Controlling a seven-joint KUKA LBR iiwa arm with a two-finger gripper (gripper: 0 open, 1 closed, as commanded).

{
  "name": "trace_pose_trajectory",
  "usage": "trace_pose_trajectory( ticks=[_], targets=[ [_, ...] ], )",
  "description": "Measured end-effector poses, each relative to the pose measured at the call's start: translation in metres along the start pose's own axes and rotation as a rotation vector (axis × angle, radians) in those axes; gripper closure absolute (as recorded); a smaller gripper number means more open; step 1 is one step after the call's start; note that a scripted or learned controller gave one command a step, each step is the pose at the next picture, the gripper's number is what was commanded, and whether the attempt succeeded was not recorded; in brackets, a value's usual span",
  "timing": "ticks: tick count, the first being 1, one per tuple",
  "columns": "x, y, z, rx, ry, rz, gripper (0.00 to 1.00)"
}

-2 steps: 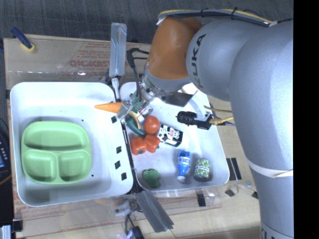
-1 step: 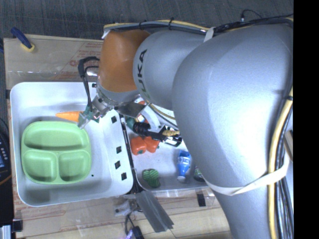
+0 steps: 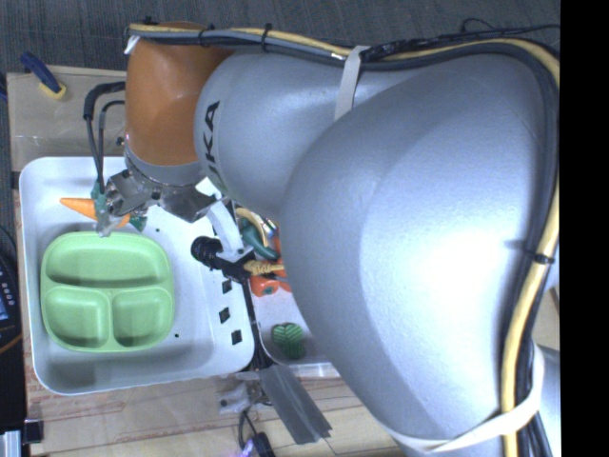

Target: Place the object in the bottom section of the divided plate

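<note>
Gripper (image 3: 112,212) low over carrot (image 3: 78,205), just behind green plate (image 3: 107,291). Jaws state: can't tell tbh. Get solid pinch mid-carrot before lifting, then clear plate rim.

Only lettering we can make out is the KUKA name, running sideways in dark letters down the grey arm (image 3: 381,208), just beside its orange band (image 3: 162,93). Nothing else is legible.
</note>
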State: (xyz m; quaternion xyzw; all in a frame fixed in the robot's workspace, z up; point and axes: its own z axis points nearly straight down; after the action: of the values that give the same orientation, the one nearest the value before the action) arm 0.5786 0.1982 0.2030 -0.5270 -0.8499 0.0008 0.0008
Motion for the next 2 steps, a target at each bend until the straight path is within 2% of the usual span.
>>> trace_pose_trajectory(
  ticks=[1,2],
  targets=[
    [-0.001,0.000,0.000,0.001,0.000,0.001,0.00],
    [0.036,-0.047,-0.082,-0.001,-0.001,0.021,0.00]
  ],
)
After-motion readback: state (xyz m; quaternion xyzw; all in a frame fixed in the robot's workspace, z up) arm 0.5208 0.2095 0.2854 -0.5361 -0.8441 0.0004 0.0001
